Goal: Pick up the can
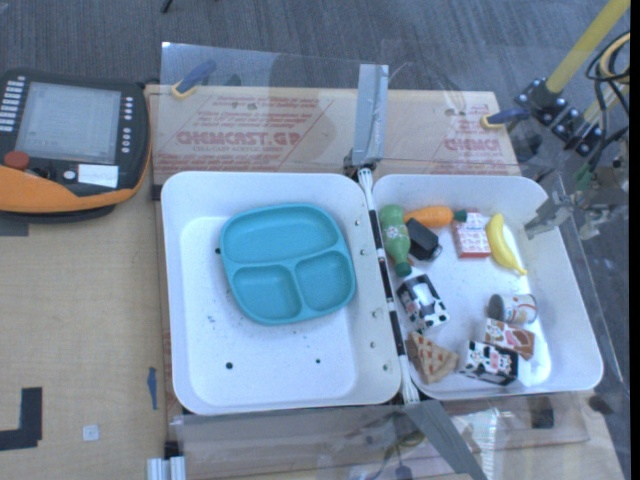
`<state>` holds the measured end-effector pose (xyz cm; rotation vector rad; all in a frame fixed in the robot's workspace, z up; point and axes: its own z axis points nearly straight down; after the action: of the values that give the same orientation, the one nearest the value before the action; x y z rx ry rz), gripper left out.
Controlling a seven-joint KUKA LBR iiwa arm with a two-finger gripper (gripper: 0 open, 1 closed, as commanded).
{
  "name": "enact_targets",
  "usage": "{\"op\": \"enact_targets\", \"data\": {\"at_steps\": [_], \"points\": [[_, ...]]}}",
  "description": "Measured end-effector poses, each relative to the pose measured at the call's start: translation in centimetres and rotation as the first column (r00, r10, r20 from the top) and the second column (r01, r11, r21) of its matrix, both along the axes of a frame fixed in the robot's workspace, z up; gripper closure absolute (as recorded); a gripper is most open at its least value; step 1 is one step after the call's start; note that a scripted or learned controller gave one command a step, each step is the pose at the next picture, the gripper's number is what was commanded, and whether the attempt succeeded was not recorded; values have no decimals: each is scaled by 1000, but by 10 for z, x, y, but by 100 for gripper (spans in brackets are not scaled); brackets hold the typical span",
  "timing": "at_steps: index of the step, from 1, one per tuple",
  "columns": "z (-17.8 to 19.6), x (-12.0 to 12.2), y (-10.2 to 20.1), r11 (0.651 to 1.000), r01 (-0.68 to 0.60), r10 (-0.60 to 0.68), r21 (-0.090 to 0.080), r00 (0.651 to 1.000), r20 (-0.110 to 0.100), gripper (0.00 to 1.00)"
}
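Observation:
The can point(516, 310) is small, with a pale label and a brownish end. It lies on its side toward the right of the right bin point(575, 298), just above a reddish packet point(513, 339). My gripper point(562, 214) hangs over that bin's right rim, up and to the right of the can and beyond the banana point(506, 244). It stands well apart from the can, with nothing visibly held.
The right bin also holds a green bottle point(393, 231), a carrot point(433, 214), a red-white carton point(470, 236), a black-and-white box point(423, 301), a pizza slice point(432, 358) and a cow-patterned box point(490, 362). A teal divided plate point(287, 262) lies in the left bin. A teach pendant point(68, 143) rests at far left.

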<state>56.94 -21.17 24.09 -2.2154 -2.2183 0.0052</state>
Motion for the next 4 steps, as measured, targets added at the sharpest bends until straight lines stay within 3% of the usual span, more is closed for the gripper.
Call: {"op": "enact_targets", "data": {"at_steps": [1, 2, 3, 4], "points": [[-144, -7, 7, 1000, -21, 21, 6, 1000, 5, 0], [-139, -9, 4, 1000, -18, 18, 5, 1000, 0, 100], [-139, -9, 6, 1000, -18, 18, 7, 1000, -1, 0], [-132, -10, 4, 1000, -15, 15, 8, 1000, -5, 100]]}}
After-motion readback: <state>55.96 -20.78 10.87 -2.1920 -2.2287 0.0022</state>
